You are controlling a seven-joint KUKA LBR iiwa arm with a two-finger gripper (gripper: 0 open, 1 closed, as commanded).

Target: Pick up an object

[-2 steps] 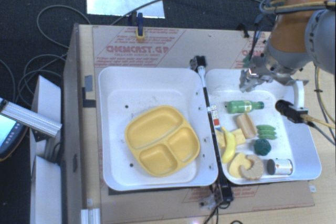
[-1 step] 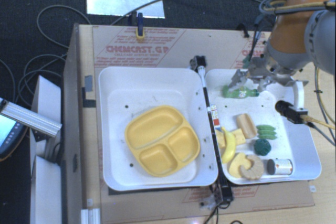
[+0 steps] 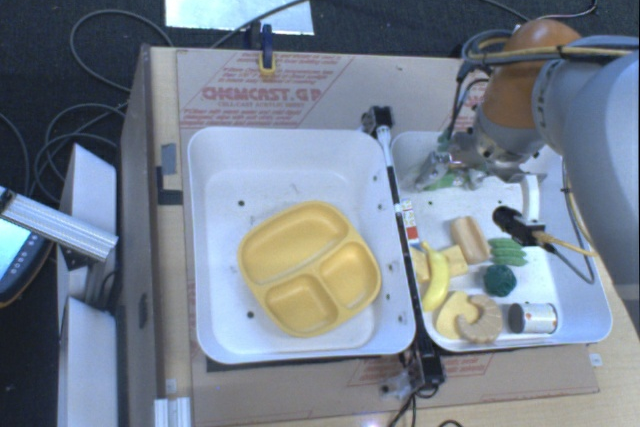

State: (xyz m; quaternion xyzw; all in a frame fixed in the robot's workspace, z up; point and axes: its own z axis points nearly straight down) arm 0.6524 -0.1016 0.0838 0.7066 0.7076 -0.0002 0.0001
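We see the gripper (image 3: 440, 170) low in the right bin's (image 3: 585, 310) far corner; whether its fingers are apart we cannot tell. Yellow tray (image 3: 308, 267) lies in the left bin (image 3: 215, 215).

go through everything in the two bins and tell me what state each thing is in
yellow tray: flat, right way up, in the left bin.
banana: lying by the right bin's left wall.
wooden block: lying tilted.
green ball: resting loose.
small can: on its side.
gripper: low in the right bin's far corner.
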